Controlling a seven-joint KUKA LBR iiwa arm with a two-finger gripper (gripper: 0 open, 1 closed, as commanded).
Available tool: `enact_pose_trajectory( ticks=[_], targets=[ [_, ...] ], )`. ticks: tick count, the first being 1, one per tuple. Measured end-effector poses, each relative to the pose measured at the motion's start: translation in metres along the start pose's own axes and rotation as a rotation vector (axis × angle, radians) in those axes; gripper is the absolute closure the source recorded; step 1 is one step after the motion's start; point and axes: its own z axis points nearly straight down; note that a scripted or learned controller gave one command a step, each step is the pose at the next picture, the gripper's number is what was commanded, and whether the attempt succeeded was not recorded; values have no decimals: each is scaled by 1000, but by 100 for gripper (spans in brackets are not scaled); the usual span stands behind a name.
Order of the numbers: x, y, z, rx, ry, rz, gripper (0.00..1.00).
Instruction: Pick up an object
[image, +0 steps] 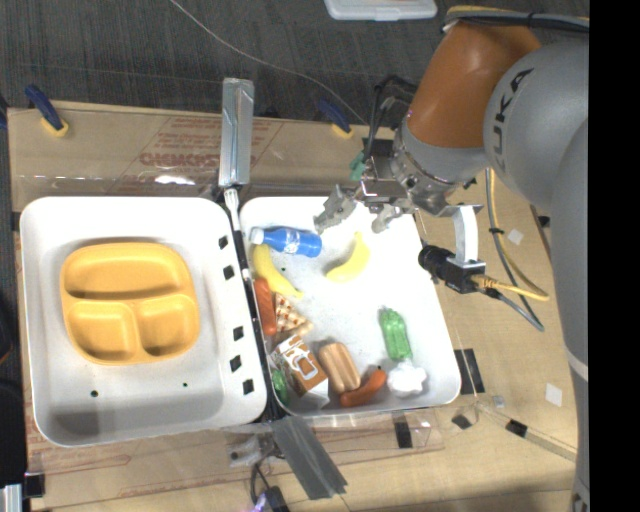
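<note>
Banana slice (348, 260), yellow crescent, looks like the likeliest pick: lies on bare floor in the upper part of the right bin (435, 330), just below the gripper (357, 206) and apart from the other items. That it's the target is my guess; task names no object.

Largest first. KUKA arm (520, 110) comes in from the right, orange band above the wrist, over the bin's far right corner. Left bin (40, 330) holds a yellow divided tray (130, 300), well away from the action. Gripper fingers (333, 209) look spread w/ nothing between them, so released, no grasp yet.

Risks, as I judge them:
- Slice is thin and curved; fingers closing off-centre could flick it aside or shut on air.
- It sits near the back wall; a descent too far back could hit the rim.
- Blue-labelled bottle (287, 241) is near, to the left; a wide-open finger could nudge it.

Other stuff in the right bin: whole banana (272, 270) along the left wall, w/ a heap below it incl. a hot dog bun (337, 366). Green bottle (394, 333) and a white lump (407, 378) sit toward the near right corner. All clear of a straight drop onto the slice.
</note>
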Motion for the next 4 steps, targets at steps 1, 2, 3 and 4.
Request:
enact_pose_trajectory(
  ticks=[1,2,3,4],
  targets=[
    [27,-69,97,6,1,-140,0],
    [-59,-66,92,-3,-2,-173,0],
    [-96,62,133,0,1,-179,0],
    [-59,61,194,2,0,-73,0]
  ],
)
